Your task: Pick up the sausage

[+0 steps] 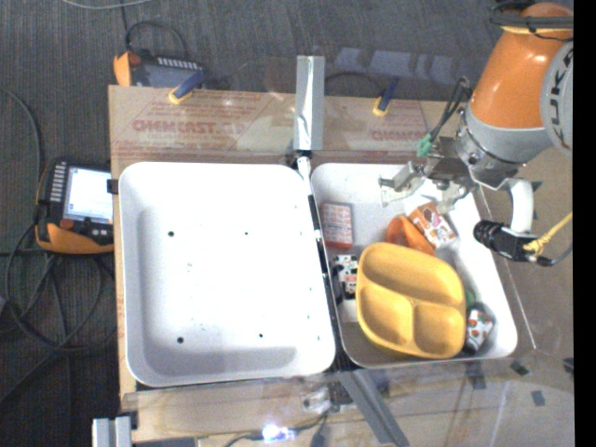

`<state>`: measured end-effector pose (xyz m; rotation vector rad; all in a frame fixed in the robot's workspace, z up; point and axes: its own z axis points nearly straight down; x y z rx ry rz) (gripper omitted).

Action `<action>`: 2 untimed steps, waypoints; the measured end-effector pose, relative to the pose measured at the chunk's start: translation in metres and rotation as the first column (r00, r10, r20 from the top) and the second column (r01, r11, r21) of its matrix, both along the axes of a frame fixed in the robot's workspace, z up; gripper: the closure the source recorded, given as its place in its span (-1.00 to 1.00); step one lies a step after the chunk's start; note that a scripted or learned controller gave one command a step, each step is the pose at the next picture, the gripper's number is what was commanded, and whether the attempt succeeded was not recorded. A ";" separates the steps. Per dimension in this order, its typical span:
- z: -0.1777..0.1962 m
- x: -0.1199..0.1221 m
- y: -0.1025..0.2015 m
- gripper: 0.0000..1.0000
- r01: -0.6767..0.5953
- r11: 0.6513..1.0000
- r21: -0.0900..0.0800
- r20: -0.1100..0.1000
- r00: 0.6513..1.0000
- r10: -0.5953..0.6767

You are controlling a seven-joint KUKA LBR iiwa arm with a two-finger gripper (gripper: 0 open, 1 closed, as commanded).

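The arm's gripper (430, 186) hangs over the far part of the right bin (368, 182), just above an orange sausage (407, 232) in a printed wrapper that lies against the far edge of a yellow divided tray (411, 300); whether the jaws are wide or narrow, I cannot tell, and nothing shows between them. In the same bin a small red packet (336, 224) lies along the left wall, with a small dark printed item (345, 274) just nearer than it, beside the tray. The left bin (223, 268) sits beside it on the table.
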<state>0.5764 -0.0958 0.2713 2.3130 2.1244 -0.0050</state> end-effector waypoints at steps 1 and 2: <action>-0.015 0.044 -0.042 -1.00 0.150 0.989 0.000 -0.001 0.989 -0.150; -0.153 0.036 -0.032 -1.00 0.053 0.999 0.003 -0.003 0.999 -0.053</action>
